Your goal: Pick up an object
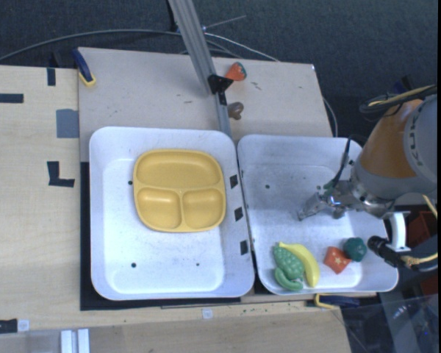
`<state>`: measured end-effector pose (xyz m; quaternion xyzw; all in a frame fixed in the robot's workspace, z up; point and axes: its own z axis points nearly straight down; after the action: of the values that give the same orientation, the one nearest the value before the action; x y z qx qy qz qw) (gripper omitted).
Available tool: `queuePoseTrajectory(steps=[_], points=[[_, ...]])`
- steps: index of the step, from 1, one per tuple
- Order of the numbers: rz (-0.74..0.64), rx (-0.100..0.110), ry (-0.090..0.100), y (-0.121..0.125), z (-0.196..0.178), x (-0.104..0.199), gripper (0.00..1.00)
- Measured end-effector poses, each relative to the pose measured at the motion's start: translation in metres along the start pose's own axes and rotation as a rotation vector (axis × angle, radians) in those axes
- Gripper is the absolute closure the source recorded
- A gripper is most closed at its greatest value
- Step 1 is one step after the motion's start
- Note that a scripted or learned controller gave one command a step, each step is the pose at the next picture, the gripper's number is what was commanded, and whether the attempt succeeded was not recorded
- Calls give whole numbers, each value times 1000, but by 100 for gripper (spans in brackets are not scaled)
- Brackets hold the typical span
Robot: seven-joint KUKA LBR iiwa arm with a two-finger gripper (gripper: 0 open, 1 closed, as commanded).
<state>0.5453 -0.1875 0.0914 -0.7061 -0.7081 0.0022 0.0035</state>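
The left shallow white bin (106, 219) holds a yellow three-compartment plastic plate (180, 190). In the right white bin (279, 160), a yellow banana (306, 262), a green toy (287, 265), a red block (336, 260) and a dark green ball (355, 249) cluster along the near edge. The grey gripper (309, 210) hangs above them, holding nothing; its spread I cannot tell.

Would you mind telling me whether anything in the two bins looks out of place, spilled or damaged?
Nothing stands out. The yellow divided plate lies flat in the left bin. The toy foods, a banana, a green piece, a red piece and a dark green piece, cluster along the right bin's near edge.
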Motion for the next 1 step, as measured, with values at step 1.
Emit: queuePoseTrajectory(steps=[1], points=[[1, -8, -3, 0, 2, 0, 0]])
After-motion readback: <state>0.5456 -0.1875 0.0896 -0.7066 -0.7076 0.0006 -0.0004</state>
